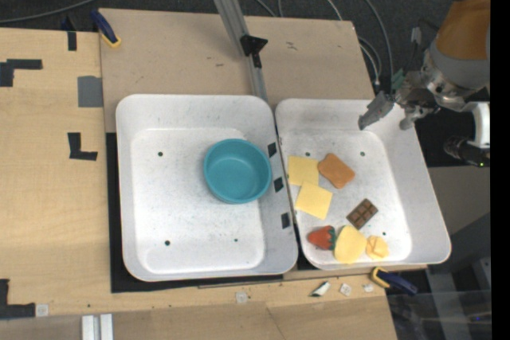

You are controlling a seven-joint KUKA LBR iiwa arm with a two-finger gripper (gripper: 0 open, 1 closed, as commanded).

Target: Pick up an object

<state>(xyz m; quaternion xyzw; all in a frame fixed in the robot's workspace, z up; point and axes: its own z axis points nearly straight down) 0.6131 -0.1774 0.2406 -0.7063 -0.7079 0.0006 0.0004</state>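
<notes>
Objects to pick lie bunched at the near end of the right bin point(414, 195): two yellow cheese slices point(307, 185), a brown toast piece point(336, 170), a chocolate square point(362, 212) and a tomato point(322, 237) touching a yellow lump point(351, 245). My pincer point(388, 113) hangs over that bin's far right corner, fingers spread apart and holding nothing, well apart from the food. I judge the toast the nearest target. The blue bowl point(237, 170) sits alone in the left bin point(143, 195).

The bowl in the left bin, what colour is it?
The bowl is teal blue, seen clearly in the camera view from above.
</notes>
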